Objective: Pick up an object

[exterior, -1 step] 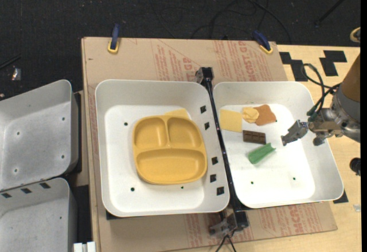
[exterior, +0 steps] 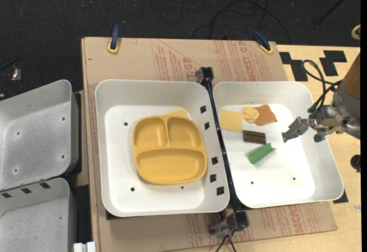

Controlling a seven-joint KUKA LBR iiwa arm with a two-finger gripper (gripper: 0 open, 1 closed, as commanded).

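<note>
Hovering over right white bin (exterior: 321, 148), tool (exterior: 293, 130) empty, fingers slightly apart. Nearest target: green block (exterior: 261, 153), lying tilted just beside dark brown bar (exterior: 254, 136). Advice: align fingers across block's narrow width, descend clear of bar.

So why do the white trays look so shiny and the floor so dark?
In the camera view, light from above glares off the left bin and right bin, washing out their walls; the floor behind the bench stays nearly black. The yellow tray is sharp, with only soft shadows. The end effector at the right edge looks slightly blurred.
</note>
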